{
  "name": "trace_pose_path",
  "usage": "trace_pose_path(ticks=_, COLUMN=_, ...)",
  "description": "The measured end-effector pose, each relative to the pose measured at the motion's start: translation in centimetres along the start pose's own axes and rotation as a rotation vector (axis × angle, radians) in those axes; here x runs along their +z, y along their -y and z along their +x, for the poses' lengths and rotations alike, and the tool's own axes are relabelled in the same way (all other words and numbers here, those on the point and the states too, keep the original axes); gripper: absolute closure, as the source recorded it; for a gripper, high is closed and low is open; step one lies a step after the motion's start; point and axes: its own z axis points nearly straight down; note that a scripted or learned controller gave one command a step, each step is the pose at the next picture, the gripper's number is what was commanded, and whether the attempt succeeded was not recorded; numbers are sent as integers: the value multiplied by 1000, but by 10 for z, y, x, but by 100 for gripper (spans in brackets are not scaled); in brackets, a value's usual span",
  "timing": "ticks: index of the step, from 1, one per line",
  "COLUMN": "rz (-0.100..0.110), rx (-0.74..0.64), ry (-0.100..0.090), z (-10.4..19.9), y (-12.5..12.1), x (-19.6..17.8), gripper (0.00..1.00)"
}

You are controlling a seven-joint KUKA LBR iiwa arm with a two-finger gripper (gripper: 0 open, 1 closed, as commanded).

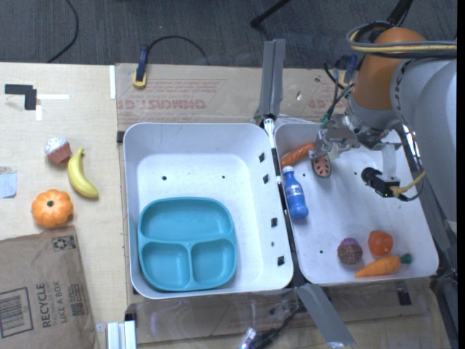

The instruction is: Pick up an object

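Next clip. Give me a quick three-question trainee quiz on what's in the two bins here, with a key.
1. True or false: the blue divided tray lies in the right bin.
2. Which thing lies beside the divider between the bins? A) blue bottle B) purple ball C) orange tomato
3. How many carrots are in the right bin?

Key: 1 false, it lies in the left bin. 2 A. 3 Two: one near the gripper, one at the near edge.
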Motion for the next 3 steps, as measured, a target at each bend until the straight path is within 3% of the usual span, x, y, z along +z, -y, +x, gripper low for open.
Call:
trace_pose_path(ticks=1, rz=0, rx=0, ry=0, z=0, y=0, x=0, gripper=0)
trace_pose_path(ticks=2, rz=0, rx=-1, ry=1, z=0, y=0, x=-9, gripper=100)
trace_pose_path(ticks=3, rz=0, rx=-1, ry=2, z=0, y=0, x=-9, gripper=0)
